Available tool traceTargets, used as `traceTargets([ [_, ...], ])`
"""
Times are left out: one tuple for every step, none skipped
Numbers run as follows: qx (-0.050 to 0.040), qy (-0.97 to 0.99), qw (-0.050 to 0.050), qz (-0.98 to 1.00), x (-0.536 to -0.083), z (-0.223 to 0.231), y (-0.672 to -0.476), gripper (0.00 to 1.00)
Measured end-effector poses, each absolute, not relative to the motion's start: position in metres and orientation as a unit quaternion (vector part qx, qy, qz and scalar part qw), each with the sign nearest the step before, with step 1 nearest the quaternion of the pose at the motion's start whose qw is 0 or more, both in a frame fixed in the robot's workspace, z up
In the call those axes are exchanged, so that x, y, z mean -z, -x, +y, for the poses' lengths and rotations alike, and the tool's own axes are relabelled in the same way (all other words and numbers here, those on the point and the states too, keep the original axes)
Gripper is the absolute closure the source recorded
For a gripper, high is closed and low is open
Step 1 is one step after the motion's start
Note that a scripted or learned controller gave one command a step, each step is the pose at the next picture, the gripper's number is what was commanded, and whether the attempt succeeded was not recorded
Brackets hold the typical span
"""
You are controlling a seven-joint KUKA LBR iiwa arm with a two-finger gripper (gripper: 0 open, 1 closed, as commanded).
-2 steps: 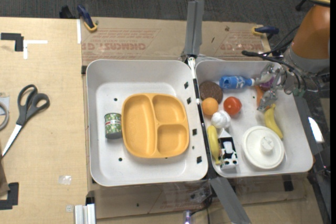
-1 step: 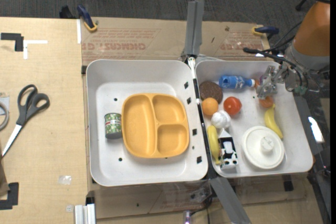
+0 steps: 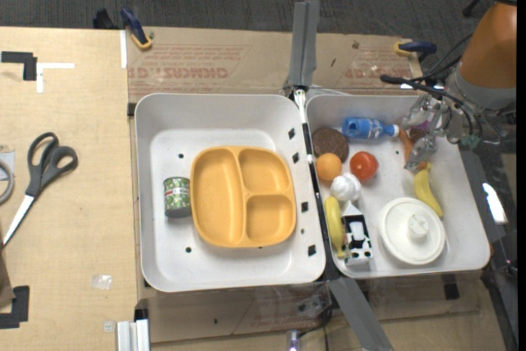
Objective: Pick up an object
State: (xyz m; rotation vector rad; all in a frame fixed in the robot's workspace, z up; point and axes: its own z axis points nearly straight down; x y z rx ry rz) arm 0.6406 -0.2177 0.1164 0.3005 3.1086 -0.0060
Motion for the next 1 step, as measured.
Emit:
traceTargets([
  [-0.0004, -0.121, 0.003, 0.993, -0.0944, -0.219, -0.6283, 0.0],
])
